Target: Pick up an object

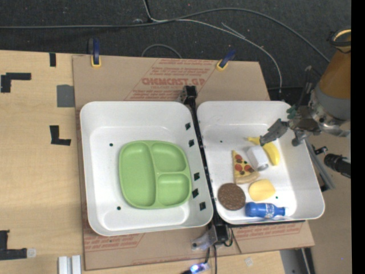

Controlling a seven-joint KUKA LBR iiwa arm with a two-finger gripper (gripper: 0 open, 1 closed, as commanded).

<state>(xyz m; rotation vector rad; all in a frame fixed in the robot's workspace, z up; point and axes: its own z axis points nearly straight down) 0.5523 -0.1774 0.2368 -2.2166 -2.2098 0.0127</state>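
The arm (pixel 336 90) comes in from the right, and its pincer (pixel 283 133) hangs above the far right part of the right bin (pixel 228 116). The two fingers are spread: one dark finger (pixel 272 133) points to the left over the bin, the other (pixel 299 137) is nearer to the right rim. Between them I see nothing held.

The objects lie in the right bin. A banana (pixel 271 152) lies just near of the left finger, and I cannot tell if the finger touches it. A small grey and white object (pixel 258 157) lies just beside the banana on its left, on the edge of a pizza slice (pixel 243 166). Near of these, a yellow lemon-like piece (pixel 262 190) lies beside a round brown cookie (pixel 231 196), which is close to the left wall of the bin. A blue bottle (pixel 264 210) lies on its side at the near edge, just beside the yellow piece.

The left bin (pixel 97 124) holds a green divided plate (pixel 154 173), lying flat in its middle. Both bins sit on a cardboard sheet (pixel 165 79) over the wooden tabletop (pixel 34 170).
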